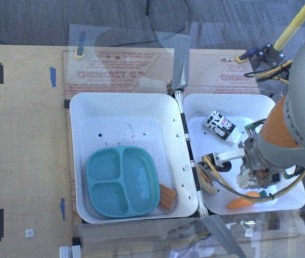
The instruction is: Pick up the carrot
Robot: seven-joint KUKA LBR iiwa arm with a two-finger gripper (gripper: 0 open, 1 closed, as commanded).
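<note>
1. Hovering low over the right bin [297,198], the gripper [253,177] sits near that bin's front edge; wrist and cabling hide its tips, so whether the claw is apart or together cannot be told.
2. Carrot [242,202] lies against the front wall of the right bin, just in front of the gripper and partly under a looping cable. No part of it is visibly between the fingers.
3. Risk: the carrot hugs the wall, so one finger may have no room on the far side and could strike the rim or skid the carrot along it rather than closing round it.
4. Risk: the cable loop [219,179] draped beside the carrot could snag or get pinched in the grasp.
5. Risk: the carrot is tapered and smooth by the look of it; an off-centre pinch would likely squirt it out.
6. Neighbours in the right bin: a black-and-white spotted toy [219,124] toward the back edge, well apart; a brownish item [206,183] by the left wall, near the gripper, identity unclear.
7. Left bin [115,104] carries a teal divided plate [122,181] toward its front-left and an orange waffle-textured block [167,196] at its front-right corner; neither obstructs.
</note>
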